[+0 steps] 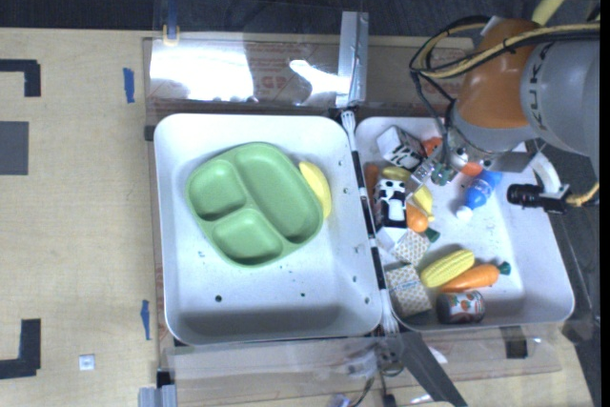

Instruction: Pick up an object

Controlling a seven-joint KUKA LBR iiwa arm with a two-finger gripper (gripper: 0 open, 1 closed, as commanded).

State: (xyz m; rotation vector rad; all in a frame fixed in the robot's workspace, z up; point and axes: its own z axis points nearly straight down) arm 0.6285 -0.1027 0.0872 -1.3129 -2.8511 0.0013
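The toys [419,205] are being heaped along the right bin [534,281]'s nine-o'clock side, a corn cob [446,266] and carrot [474,277] being crowded toward six o'clock. The gripper [440,169] is being hung over the pile's twelve-o'clock end; whether anything is being pinched cannot be told. A green tray [254,201] is being borne by the left bin [191,300].

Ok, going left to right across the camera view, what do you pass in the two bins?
Green divided plate → yellow banana-like piece at its right edge → black-and-white cow toy → yellow corn → blue bottle. The gripper hangs over the right bin.
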